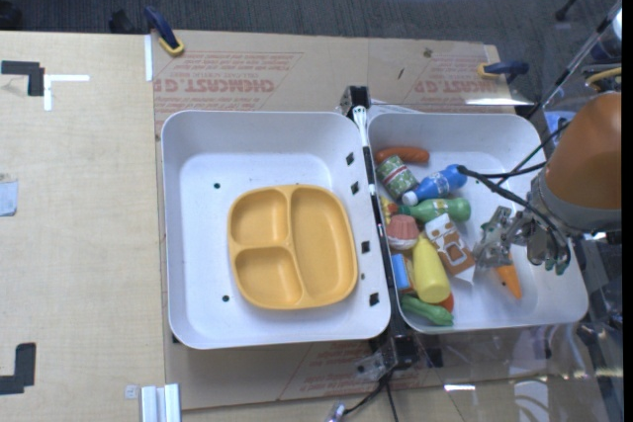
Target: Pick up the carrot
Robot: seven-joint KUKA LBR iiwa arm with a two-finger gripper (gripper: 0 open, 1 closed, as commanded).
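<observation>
Camera view: carrot lies in right bin, near its front right corner, long axis running diagonally. Gripper sits just above-left of it, nearly touching. Can't tell finger opening or whether anything's gripped. Toy pile stays left.

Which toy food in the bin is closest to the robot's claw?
The carrot. It lies on its own by the gripper, at the right side of the right bin, apart from the other toys heaped along the bin's left side.
</observation>
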